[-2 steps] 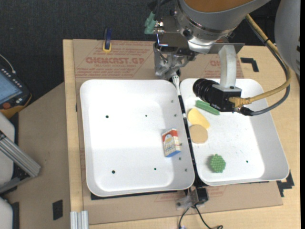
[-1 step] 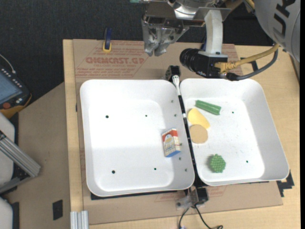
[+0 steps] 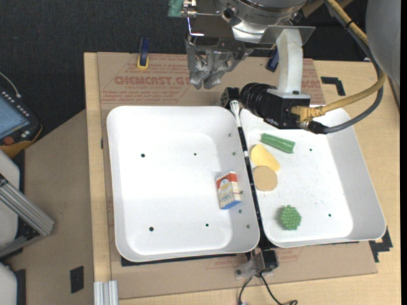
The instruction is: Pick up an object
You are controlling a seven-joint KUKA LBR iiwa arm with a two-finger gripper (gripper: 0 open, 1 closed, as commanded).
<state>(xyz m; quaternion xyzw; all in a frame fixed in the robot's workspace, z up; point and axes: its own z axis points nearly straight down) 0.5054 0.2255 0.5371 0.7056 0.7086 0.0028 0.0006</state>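
Note:
A small red, white and blue carton (image 3: 229, 190) lies in the left bin (image 3: 159, 170), close to its right wall. In the right bin (image 3: 337, 176) are a green stick-shaped piece (image 3: 278, 143), a yellow piece (image 3: 264, 157) touching a tan round piece (image 3: 266, 180), and a bumpy green ball (image 3: 290, 217). My gripper (image 3: 208, 75) hangs high over the bench's far edge, behind the left bin's back right corner and away from every object. I see nothing held in it.
A black unit with a yellow cable (image 3: 275, 107) hangs over the right bin's back left corner. The bins meet along a raised middle rim (image 3: 248, 170). Brown cardboard (image 3: 152, 81) lies under both bins, with a yellow and blue clamp (image 3: 144, 54) at its far edge.

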